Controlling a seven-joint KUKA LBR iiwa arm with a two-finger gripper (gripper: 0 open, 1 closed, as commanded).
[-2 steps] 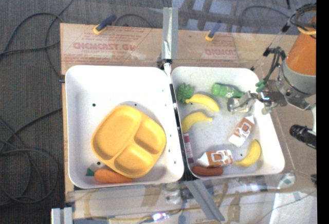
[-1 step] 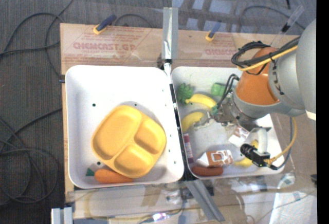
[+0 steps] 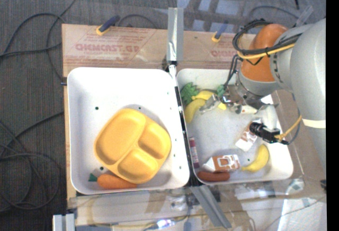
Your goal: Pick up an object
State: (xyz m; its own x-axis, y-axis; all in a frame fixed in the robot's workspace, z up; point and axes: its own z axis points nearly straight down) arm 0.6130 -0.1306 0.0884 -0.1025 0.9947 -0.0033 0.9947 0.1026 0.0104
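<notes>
My gripper point(image 3: 223, 103) hangs low over the far part of the right bin point(image 3: 228, 124), just right of a yellow banana-like piece point(image 3: 193, 108) and a green leafy toy point(image 3: 188, 91). A small yellow bit shows right under the gripper. Nothing can be seen held in it. Nearer the front of the same bin lie another banana point(image 3: 258, 159), an orange and white carton point(image 3: 226, 161), a red sausage point(image 3: 213, 175) and a small white packet point(image 3: 245, 141).
The left bin point(image 3: 85, 97) holds a large yellow divided plate point(image 3: 133, 144) and an orange carrot point(image 3: 113, 182) at its front edge. A thin dark red item point(image 3: 192, 149) lies along the right bin's left wall. The grey arm covers the right bin's far right corner.
</notes>
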